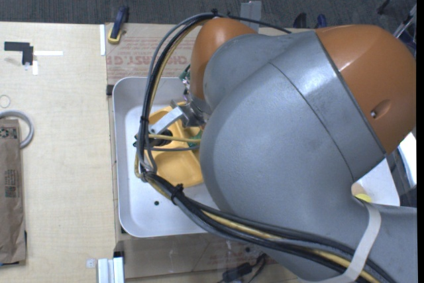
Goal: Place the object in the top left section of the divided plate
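Arm [298,156] covers most of bin [132,209] and plate [179,169]; plate sections untellable. Gripper hidden beneath wrist. Brown bag [10,189] cut by left edge.

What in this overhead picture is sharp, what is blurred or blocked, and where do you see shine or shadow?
Camera view: the arm sits close to the lens, looks soft and blocks most of the white bin; a pale sheen lies across its grey shell and orange band. The wooden bench is evenly lit and sharp. The yellow plate lies partly under the cables.
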`<state>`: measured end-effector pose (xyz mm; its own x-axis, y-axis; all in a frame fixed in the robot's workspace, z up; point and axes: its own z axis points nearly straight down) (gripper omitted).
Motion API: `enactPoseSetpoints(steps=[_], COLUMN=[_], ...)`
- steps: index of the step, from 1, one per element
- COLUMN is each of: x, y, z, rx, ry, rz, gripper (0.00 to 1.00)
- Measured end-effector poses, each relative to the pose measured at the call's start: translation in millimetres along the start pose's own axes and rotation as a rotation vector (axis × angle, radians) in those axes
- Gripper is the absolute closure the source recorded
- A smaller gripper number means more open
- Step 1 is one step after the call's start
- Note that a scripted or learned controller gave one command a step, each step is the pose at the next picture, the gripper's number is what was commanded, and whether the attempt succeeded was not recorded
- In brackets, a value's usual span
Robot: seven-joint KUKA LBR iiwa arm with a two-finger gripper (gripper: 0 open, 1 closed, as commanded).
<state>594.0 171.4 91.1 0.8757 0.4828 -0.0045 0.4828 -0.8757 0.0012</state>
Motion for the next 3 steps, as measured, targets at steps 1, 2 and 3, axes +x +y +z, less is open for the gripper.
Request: enactPoseSetpoints(steps=[1, 2, 3], x=[-52.8, -74.6, -42.4], y=[16.4, 69.0, 100.3], z=[-2.9, -99.3, -99.2], rx=[0.003, 0.001, 0.001], ry=[0.012, 0.0, -0.001], rz=[-0.286, 0.039, 0.058], gripper=[0.0, 0.0, 0.0])
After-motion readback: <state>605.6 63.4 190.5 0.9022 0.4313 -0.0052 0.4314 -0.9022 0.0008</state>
